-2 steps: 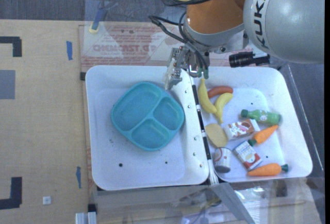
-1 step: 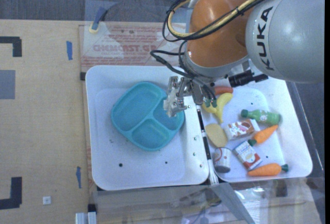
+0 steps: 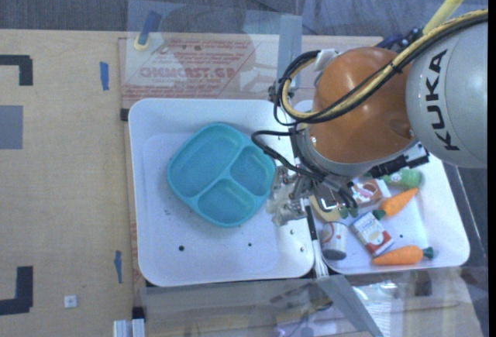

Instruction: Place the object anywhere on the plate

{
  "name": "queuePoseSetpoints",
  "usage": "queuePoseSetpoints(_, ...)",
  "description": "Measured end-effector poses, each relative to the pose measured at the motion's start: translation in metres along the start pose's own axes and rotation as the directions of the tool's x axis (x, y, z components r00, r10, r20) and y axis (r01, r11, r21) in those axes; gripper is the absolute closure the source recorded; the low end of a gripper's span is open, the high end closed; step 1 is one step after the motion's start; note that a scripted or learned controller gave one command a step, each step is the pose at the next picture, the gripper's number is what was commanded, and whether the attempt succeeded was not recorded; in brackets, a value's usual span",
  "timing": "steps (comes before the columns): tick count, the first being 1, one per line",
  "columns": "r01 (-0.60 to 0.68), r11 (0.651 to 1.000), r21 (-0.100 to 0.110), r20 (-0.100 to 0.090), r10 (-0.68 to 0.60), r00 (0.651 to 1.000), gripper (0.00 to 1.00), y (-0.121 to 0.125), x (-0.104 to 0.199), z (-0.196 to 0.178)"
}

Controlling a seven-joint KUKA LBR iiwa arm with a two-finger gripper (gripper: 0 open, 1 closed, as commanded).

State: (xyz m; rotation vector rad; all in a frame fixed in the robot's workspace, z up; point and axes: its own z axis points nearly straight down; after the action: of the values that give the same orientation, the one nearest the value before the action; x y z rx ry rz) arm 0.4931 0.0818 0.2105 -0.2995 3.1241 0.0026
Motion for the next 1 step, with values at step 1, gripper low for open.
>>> queuePoseSetpoints(1,-0.003,1.0,-0.002,0.007,0.003,1.0,1.0,0.0,-0.0018,-0.0107)
